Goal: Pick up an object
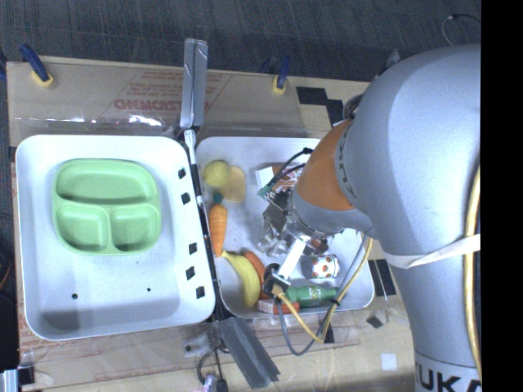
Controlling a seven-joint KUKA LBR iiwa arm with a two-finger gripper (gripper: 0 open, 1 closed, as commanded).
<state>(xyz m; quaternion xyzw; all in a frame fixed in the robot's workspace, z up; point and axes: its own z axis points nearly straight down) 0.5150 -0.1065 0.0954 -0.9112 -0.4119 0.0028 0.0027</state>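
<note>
- Objects to pick: all in the right bin (245, 149), centre-right of the frame, heaped along its left and lower sides.
- Blue clamp (37, 65), upper left, on the edge of the cardboard-covered desk (106, 88).
- Left bin (98, 300), white and shallow, fills the left half of the frame.
- Green plate (106, 205), three compartments, lies flat in the upper part of the left bin.
- Grey metal bar (194, 80) stands up at the seam between the two bins, top centre; the bins touch side by side.
- Yellow fruit (222, 178), upper left of the right bin, against the left wall.
- Carrot (218, 229), just below the yellow fruit, lengthwise along the same wall, green end up.
- Banana (245, 274), lower left corner of the right bin, just below the carrot.
- Red-orange item (255, 261) touches the banana's right side, partly hidden; can't tell what it is.
- Second blue clamp (282, 76), top centre, on the desk edge.
- Gripper (282, 251) is low in the middle of the right bin, amid clutter; released or clenched: cannot tell, and nothing is clearly held.
- Green bottle (315, 294) lies on its side along the bin's lower wall, right of the banana.
- White ball with orange spots (324, 265), just above the green bottle.
- Yellow cable (306, 325) loops over the lower bin edge.
- Arm (417, 162), grey with an orange band (323, 178), covers the right side of the bin.
</note>
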